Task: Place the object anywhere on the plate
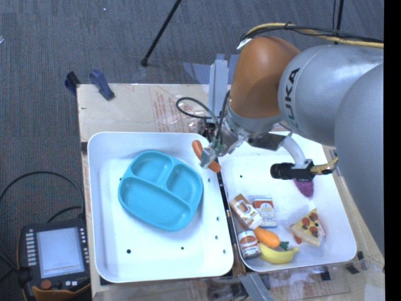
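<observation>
Gripper (pixel 208 154) clenched on an orange sausage-like object (pixel 199 149), held above the left bin's (pixel 100 168) right rim, near its back corner. Blue plate (pixel 161 190) lies just beside and below. Held high, presumably to clear the rim before setting down.

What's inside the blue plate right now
The blue plate in the left bin shows three bare compartments. The gripper, with an orange object, sits just beyond its upper right rim.
</observation>
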You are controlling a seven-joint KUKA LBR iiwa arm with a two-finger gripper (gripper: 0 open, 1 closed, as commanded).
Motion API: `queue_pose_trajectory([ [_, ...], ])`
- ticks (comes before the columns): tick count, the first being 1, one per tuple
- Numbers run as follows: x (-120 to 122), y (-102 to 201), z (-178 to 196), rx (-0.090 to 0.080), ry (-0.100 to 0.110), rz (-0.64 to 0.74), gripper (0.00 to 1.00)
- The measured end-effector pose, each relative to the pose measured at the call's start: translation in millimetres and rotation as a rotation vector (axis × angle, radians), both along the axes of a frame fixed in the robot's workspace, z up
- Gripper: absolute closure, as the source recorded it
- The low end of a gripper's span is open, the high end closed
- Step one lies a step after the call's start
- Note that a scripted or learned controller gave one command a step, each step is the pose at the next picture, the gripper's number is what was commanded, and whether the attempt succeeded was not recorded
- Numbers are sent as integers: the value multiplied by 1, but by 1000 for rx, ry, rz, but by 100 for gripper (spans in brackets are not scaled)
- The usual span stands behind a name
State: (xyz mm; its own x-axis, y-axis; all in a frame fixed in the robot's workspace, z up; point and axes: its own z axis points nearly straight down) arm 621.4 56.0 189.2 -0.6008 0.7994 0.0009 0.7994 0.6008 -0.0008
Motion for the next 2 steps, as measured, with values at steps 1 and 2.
queue_pose_trajectory([
  [1, -12, 59, 9, 0, 0, 259, 100],
  [2, -12, 58, 9, 0, 0, 258, 0],
])
